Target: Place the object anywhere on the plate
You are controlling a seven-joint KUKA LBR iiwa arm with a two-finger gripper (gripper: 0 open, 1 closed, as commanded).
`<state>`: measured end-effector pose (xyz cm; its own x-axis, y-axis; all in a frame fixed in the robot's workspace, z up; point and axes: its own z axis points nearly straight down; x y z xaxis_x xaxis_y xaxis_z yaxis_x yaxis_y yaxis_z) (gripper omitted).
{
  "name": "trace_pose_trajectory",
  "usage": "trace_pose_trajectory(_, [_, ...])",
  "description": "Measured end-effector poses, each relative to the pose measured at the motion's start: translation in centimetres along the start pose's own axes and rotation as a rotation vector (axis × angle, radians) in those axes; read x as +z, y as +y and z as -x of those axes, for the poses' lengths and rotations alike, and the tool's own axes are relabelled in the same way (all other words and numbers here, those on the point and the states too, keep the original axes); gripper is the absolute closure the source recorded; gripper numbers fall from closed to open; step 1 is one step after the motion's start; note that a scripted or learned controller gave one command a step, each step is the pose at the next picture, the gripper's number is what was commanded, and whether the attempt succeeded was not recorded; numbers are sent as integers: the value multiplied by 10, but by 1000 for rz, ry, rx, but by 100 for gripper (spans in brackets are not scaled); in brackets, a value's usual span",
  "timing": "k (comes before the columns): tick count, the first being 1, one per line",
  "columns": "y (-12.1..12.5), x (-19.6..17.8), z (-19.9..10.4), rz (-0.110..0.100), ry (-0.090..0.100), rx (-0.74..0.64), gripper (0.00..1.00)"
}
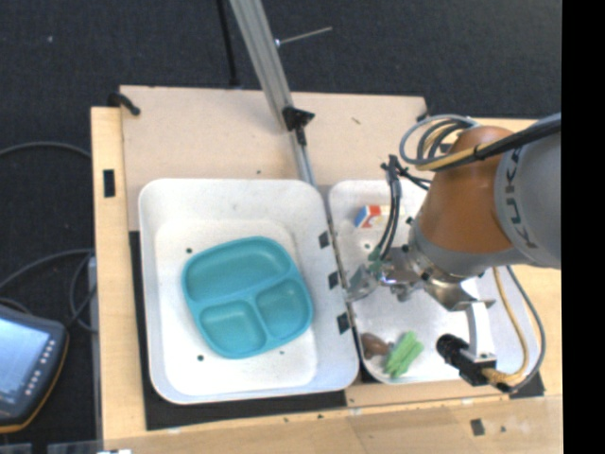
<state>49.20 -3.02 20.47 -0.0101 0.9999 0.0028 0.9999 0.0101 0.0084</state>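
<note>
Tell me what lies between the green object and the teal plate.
In the camera view, between the green object and the plate lie a small brown object, the bins' adjoining rims and bare left-bin floor.

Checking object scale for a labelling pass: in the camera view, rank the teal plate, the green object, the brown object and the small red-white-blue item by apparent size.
1. teal plate, by far the largest
2. green object
3. brown object and red-white-blue item: these look alike, so no ranking between them.

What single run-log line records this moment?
arm: over right bin | gripper: grip unclear | plate: bare, left bin | green object: right bin
</note>
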Motion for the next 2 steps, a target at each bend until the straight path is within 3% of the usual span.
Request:
trace_pose_trajectory(1, [0,-7,5,-2,-2,11,100])
trace_pose_trajectory(2, [-1,-13,21,-4,-3,10,100])
